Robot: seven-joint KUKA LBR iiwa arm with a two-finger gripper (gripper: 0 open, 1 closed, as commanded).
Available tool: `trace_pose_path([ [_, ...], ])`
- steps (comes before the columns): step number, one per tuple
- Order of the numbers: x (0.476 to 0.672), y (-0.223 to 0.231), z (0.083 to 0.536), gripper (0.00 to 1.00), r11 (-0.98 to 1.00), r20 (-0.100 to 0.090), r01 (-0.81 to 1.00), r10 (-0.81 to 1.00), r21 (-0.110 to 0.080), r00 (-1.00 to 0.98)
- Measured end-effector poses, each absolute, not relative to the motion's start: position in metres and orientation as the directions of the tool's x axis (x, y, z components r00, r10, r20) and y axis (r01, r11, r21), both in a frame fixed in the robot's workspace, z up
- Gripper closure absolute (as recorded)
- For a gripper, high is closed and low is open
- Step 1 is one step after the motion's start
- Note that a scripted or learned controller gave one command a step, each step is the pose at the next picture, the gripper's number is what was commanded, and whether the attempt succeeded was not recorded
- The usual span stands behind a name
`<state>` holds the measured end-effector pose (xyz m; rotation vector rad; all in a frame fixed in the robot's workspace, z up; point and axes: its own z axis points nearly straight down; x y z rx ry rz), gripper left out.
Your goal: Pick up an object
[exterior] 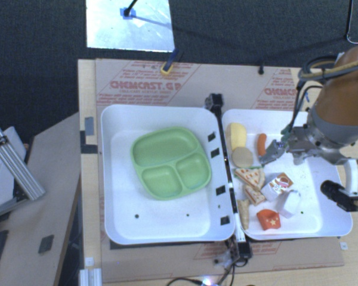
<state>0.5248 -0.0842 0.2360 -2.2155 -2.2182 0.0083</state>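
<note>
- Nearest the camera, at the front of the right bin point(334, 224), a red wedge-shaped piece point(268, 219) is seen, with a white cup-like item point(289, 203) just behind it and touching or nearly so.
- Next back, a small white-and-red carton point(277, 184) lies beside the sandwich-like wedges point(250, 183); these are packed close, so a clean grasp there is judged hard.
- A thin tan wedge point(244, 212) sits against the divider; wall clearance is judged poor, so it should be skipped.
- Further back, a round beige piece point(242, 157) touches a yellow piece point(237, 136); an orange carrot-like stick point(261, 144) lies just beside them, apart from both.
- The jaws point(273, 152) are seen low over the right bin, just beside the carrot stick and above the sandwich wedges. Whether they are parted or closed cannot be told; nothing is seen between them.
- No object is judged picked yet; the step in hand is judged to be the approach and descent.
- The carrot stick is judged the best target: nearest the jaws, free on both long sides.
- The jaws should be aligned across its short axis, centred over its middle and lowered straight, so the beige piece is not nudged.
- A lift should be counted only once the item is seen clamped.
- The left bin point(122, 219) holds a green divided plate point(170, 162); it is judged irrelevant here.
</note>
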Motion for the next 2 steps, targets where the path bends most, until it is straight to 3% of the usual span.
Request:
trace_pose_path([
  [1, 0.527, -0.084, 0.24, 0.0, 0.003, 0.0, 1.0, 1.0, 0.001, -0.003],
  [2, 0.535, -0.08, 0.183, 0.0, 0.001, 0.001, 1.0, 1.0, -0.004, -0.001],
])
